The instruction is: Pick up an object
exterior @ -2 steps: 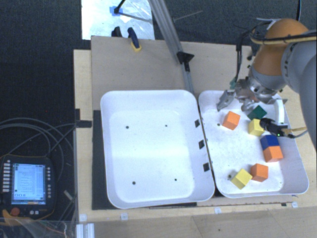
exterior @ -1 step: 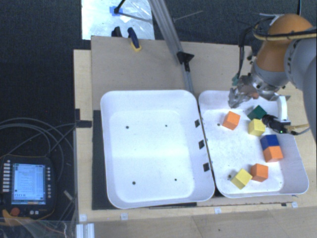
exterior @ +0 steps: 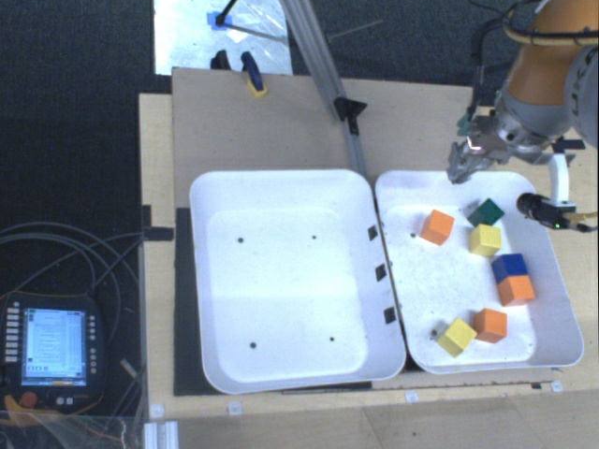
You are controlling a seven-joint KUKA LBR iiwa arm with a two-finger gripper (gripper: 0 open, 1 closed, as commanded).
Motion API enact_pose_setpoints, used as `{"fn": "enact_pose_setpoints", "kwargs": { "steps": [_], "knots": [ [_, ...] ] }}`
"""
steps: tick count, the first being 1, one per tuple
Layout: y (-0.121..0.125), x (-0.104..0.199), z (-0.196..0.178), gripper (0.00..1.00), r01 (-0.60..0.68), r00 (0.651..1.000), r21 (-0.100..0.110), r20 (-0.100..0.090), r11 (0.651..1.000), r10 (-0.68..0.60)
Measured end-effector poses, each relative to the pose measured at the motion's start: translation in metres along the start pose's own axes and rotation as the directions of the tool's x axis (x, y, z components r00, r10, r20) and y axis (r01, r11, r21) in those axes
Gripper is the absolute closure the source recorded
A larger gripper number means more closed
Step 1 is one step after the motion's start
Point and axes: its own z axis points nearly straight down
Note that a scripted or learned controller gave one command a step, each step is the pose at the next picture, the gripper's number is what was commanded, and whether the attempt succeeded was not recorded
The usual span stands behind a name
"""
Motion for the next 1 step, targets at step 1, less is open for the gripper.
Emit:
{"fn": "enact_pose_setpoints", "kwargs": {
  "steps": [1],
  "knots": [
    [0.0024,-0.0003,-0.0555,1.00,0.000,1.000,0.000,0.000,1.000,0.000]
  ]
}}
